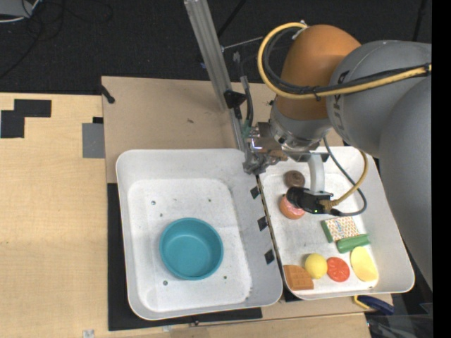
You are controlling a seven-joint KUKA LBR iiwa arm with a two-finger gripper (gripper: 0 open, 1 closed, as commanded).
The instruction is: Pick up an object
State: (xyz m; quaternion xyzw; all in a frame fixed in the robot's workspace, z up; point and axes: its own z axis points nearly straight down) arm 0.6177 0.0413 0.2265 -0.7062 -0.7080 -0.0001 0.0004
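Observation:
My gripper (255,162) hangs low over the far end of the seam between the two bins, at the back rim of the right bin (394,259). Nothing shows in its grasp. Just right of it in that bin lie a brown round piece (293,178) and a pink-red piece (289,208). Further forward are a patterned small box (342,227), a green cylinder (352,243), a yellow lemon (316,265), a red tomato (338,270), a pale yellow piece (363,263) and an orange waffle square (299,278).
A teal bowl (191,248) sits in the left bin (141,182), toward its front. A slanted aluminium rail (211,48) rises behind the gripper. The arm's grey and orange body overhangs the back right of the right bin.

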